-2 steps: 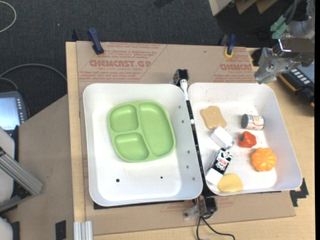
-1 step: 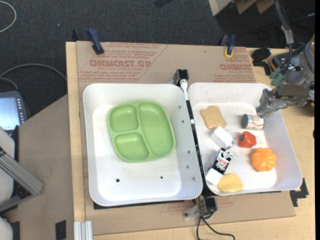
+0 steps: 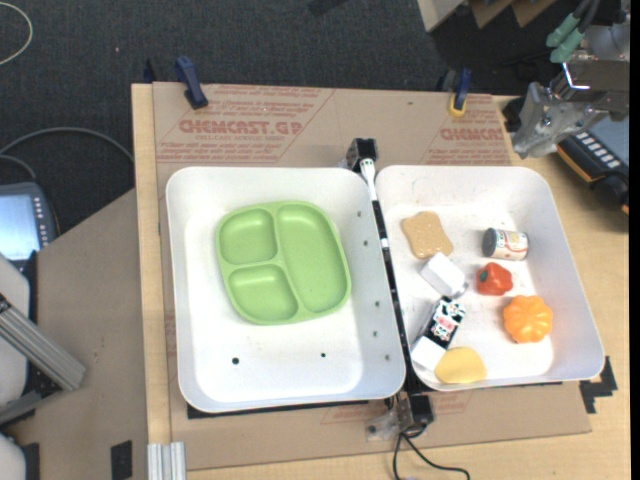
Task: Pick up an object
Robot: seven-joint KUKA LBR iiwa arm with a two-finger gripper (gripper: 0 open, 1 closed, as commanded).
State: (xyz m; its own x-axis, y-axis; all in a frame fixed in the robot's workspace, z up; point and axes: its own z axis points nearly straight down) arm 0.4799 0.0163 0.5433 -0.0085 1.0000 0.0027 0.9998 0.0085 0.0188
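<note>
The jaws point(image 3: 540, 118) sit at the upper right of the camera view, beyond the far right corner of the right bin point(image 3: 570, 268), over the worktop point(image 3: 300, 118) rather than over either bin. Whether they are spread or pressed together cannot be told; nothing is seen between them. Behind them the grey wrist and arm point(image 3: 600, 53) run off toward the right edge.

Nearest in the right bin is a small can point(image 3: 505, 243) lying on its side, with a red pepper point(image 3: 494, 279) just below it and an orange pumpkin point(image 3: 527, 319) below that. A tan slice of toast point(image 3: 426, 234) lies toward the bin's left, then a white block point(image 3: 443, 273), a black-and-white carton point(image 3: 442, 326) and a yellow lemon point(image 3: 460, 366) at the near edge.

The left bin point(image 3: 190, 298) holds a green divided plate point(image 3: 283, 262).
</note>
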